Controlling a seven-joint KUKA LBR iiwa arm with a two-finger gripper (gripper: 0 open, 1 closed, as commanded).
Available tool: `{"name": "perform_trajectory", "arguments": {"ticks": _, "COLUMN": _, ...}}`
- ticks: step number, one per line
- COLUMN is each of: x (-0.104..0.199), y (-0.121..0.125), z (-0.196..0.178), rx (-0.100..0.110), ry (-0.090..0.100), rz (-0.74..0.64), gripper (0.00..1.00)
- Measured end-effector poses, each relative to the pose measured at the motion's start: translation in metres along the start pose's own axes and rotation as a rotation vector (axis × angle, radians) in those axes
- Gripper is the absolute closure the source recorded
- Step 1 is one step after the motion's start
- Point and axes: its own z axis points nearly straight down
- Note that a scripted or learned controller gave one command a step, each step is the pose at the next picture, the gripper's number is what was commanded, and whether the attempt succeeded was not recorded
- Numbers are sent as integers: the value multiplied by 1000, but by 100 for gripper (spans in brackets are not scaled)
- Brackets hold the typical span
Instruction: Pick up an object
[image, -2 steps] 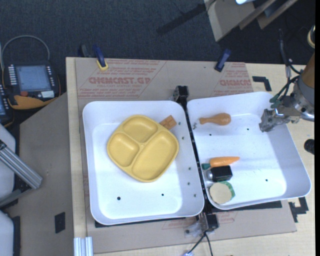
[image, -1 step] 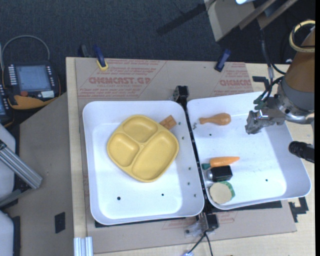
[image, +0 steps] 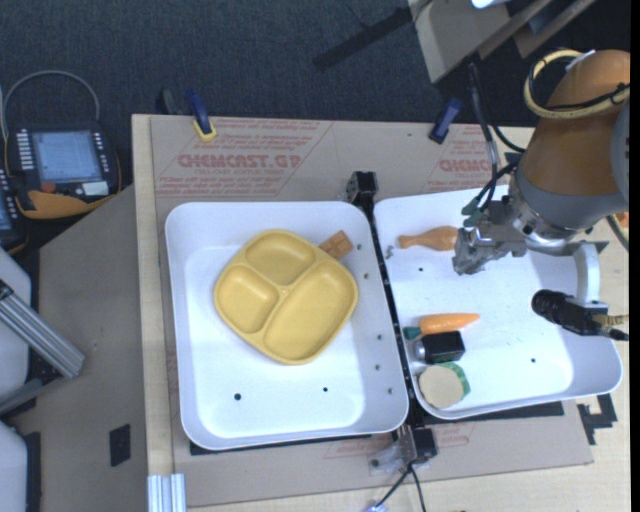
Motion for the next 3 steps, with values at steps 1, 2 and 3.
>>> {"name": "perform_trajectory", "arguments": {"ticks": 1, "x": 51, "y": -11, "z": -6, "rx": -1, "ry": 0, "rz": -1, "gripper": 100}}
{"name": "perform_trajectory", "arguments": {"ticks": 2, "x": 102, "y": -18, "z": -10, "rx": -1, "ry": 0, "rz": -1, "gripper": 100}}
{"name": "perform_trajectory", "arguments": {"ticks": 3, "x": 146, "y": -25, "z": 4, "rx": 1, "ry": -1, "rz": 1, "gripper": 100}}
